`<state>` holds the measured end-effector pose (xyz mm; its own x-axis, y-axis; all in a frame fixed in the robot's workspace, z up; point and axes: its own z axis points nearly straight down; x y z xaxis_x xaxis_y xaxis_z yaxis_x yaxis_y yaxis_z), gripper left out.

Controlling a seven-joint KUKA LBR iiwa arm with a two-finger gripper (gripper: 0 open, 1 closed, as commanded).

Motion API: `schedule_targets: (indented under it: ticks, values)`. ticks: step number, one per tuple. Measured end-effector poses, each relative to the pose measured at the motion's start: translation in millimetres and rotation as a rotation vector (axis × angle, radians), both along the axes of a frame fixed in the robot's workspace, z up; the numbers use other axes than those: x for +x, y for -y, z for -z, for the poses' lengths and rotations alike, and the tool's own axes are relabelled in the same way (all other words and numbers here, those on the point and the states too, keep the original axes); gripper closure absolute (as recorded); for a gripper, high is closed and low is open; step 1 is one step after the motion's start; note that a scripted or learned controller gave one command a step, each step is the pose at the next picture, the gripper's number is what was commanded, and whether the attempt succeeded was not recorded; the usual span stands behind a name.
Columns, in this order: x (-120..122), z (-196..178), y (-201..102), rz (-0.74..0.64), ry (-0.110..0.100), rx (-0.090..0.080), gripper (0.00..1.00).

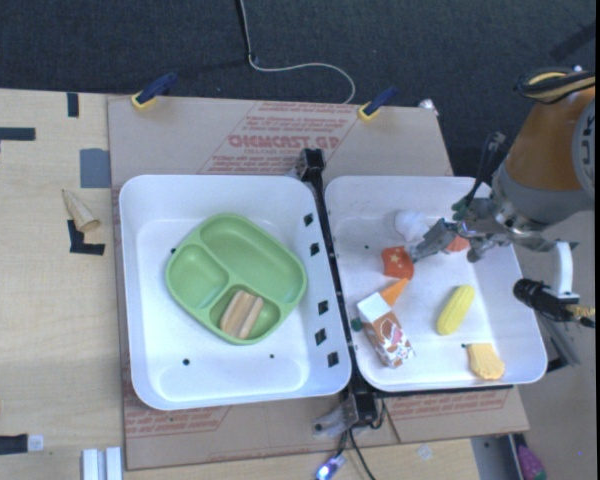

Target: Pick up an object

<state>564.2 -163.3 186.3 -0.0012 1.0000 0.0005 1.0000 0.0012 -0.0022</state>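
Nearest the lens, at the front of the right bin [525, 373]: small carton [386, 336] with a red-and-white printed face, lying tilted, long axis running toward the front right corner; beside it, in the front right corner, flat yellow-orange piece [485, 360]; further back, yellow corn cob [455, 309], long axis slanting up to the right, lying free with bare floor all round.

Deeper in the same bin: orange wedge [394, 291] just touching the carton's upper end; red block [398, 261] just behind the wedge, squarish, matte, one face turned up; pale whitish lump [412, 224] near the back wall, hard to make out against the bin.

Gripper [440, 238] low over the bin's middle, reaching in from the right, dark fingers pointing left and slightly forward; cannot tell whether spread or closed, and nothing seen between them. Red block just left of and slightly in front of the tips, nearest of all the items; so probably the target, a short advance along the pointing line closing the gap; corn cob further off, toward the front.

Left bin [140, 268]: green divided plate [236, 274], with a tan, bread-like piece [242, 312] in its front compartment; well apart from the gripper.
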Motion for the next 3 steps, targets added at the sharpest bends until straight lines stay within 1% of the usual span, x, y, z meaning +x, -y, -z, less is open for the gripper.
schedule_targets:
  ticks: [1,2,3]
  values:
    - [40.5,108.0,-30.9,-0.004,0.000,-0.001,0.00]
    - [40.8,91.5,-28.7,-0.001,0.002,-0.002,1.00]
    - [86.8,-4.8,-102.1,-0.009,0.013,0.001,1.00]
